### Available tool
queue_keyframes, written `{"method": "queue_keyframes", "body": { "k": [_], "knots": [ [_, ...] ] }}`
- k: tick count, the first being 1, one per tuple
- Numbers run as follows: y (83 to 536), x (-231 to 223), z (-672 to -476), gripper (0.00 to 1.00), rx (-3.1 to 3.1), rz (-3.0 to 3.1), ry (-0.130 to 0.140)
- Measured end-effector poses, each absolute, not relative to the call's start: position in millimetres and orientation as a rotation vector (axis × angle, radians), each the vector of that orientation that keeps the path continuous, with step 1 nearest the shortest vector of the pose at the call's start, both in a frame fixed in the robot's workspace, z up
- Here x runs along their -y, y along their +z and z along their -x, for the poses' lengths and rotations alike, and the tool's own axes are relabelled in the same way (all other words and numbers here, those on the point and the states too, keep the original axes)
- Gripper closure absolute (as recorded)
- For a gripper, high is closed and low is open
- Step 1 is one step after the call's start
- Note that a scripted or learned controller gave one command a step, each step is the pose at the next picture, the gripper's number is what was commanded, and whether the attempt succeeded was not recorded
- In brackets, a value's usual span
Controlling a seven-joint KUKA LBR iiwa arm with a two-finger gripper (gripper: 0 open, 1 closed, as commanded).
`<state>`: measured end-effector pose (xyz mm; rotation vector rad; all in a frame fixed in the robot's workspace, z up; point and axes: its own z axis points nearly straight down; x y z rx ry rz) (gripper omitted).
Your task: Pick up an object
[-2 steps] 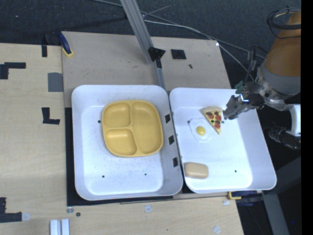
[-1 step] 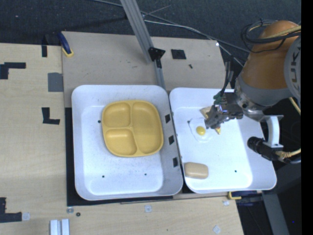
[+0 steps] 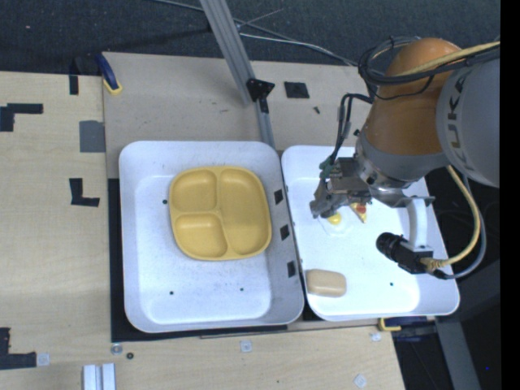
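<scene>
Gripper (image 3: 333,212) low in right bin (image 3: 366,295), over a small yellow object (image 3: 334,218); grip state unclear. Beige soap (image 3: 326,283) nearby. Yellow plate (image 3: 220,212) in left bin (image 3: 146,242).

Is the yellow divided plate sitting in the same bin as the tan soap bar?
No, the yellow plate lies in the left bin, while the tan soap bar lies in the right bin.

The grey two-finger gripper (image 3: 335,211) hangs low over the right white bin (image 3: 406,295); a pale tan oval block (image 3: 326,283) lies at six o'clock from it.
</scene>
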<state>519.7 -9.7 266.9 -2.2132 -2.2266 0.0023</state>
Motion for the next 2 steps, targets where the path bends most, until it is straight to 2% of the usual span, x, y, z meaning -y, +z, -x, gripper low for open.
{"method": "queue_keyframes", "body": {
  "k": [1,2],
  "knots": [
    [248.7,-29.8,-505.2,1.0,2.224,2.215,0.005],
    [240.5,-89.8,-493.5,1.0,2.227,2.212,0.004]
  ]
}}
